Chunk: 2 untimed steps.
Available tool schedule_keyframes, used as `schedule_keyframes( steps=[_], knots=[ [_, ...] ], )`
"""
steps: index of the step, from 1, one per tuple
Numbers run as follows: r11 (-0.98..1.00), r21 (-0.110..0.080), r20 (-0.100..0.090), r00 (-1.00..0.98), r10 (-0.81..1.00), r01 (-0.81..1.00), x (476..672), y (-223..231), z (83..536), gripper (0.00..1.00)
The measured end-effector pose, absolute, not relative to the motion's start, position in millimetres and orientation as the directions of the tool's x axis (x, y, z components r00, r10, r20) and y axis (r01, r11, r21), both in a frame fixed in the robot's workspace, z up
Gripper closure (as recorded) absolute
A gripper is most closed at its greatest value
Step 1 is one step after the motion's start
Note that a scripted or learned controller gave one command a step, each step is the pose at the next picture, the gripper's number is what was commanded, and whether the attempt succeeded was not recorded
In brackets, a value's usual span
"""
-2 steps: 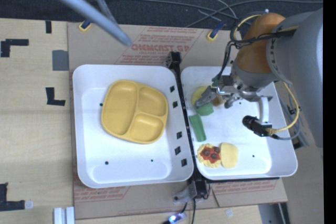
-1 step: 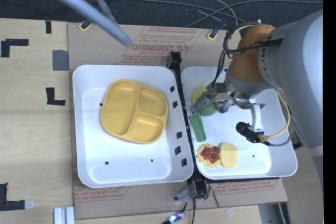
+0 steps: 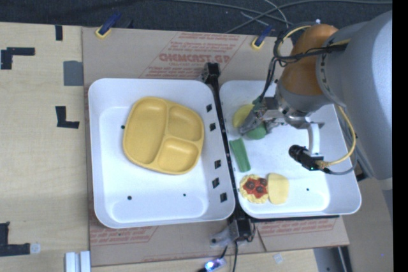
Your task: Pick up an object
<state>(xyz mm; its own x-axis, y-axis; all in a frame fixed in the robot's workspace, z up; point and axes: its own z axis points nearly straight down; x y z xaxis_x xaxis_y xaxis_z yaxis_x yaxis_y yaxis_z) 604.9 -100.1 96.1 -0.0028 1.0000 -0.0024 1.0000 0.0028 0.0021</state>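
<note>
Plate [image 3: 163,135], yellow and split into compartments, lies at the centre of your left bin [image 3: 108,200], while across the divider the right bin [image 3: 338,197] holds a green strip [image 3: 240,154] at its 9 o'clock edge and a toy pizza slice [image 3: 264,188] at 7 o'clock. At 10 o'clock in that bin you see the gripper [image 3: 256,123] low over a yellow piece [image 3: 242,116] and a green piece [image 3: 257,132], touching or nearly so. You cannot tell from here whether its fingers are spread or clenched on either.

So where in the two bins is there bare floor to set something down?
Left bin: a bare strip along its near edge, below the yellow plate. Right bin: crowded around the gripper, green stick and pizza toy; its near right corner is bare.
</note>
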Motion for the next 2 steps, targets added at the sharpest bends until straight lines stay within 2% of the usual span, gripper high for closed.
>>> schedule_keyframes(
  steps=[1, 2],
  knots=[
    [0.002, 0.002, 0.0, -0.002, 1.0, 1.0, 604.0, -100, 138, 1.0],
    [0.001, 0.004, -0.001, -0.001, 1.0, 1.0, 603.5, -106, 199, 1.0]
  ],
)
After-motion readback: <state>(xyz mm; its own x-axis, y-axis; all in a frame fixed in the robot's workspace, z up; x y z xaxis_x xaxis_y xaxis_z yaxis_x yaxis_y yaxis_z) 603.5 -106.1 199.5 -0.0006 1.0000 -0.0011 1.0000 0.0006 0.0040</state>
